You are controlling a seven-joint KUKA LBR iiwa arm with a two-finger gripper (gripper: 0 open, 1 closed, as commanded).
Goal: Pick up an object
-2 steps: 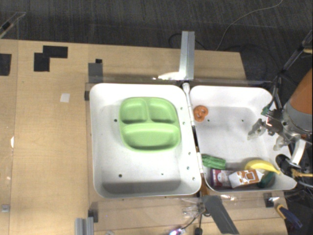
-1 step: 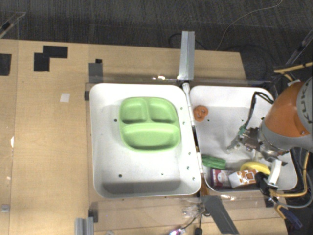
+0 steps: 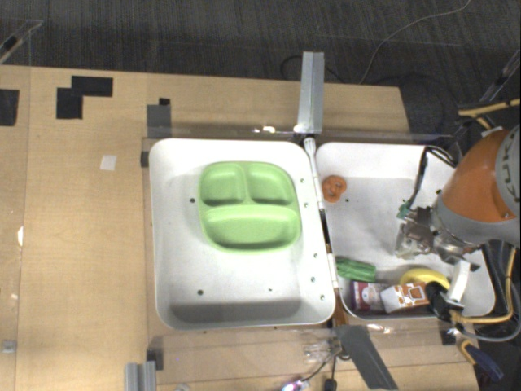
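Yellow banana [image 3: 425, 278] lies just below the hand [image 3: 418, 239], whose grip I cannot tell, at lower right; crowded neighbours could spoil a pick.

An orange round piece [image 3: 334, 187] is lying near the right bin's left wall; a green stick [image 3: 356, 268], a banana [image 3: 424, 279] and a small carton [image 3: 404, 298] are crowding its front edge.

The wooden bench [image 3: 73, 243] bears 2 white bins [image 3: 175, 300] side by side.
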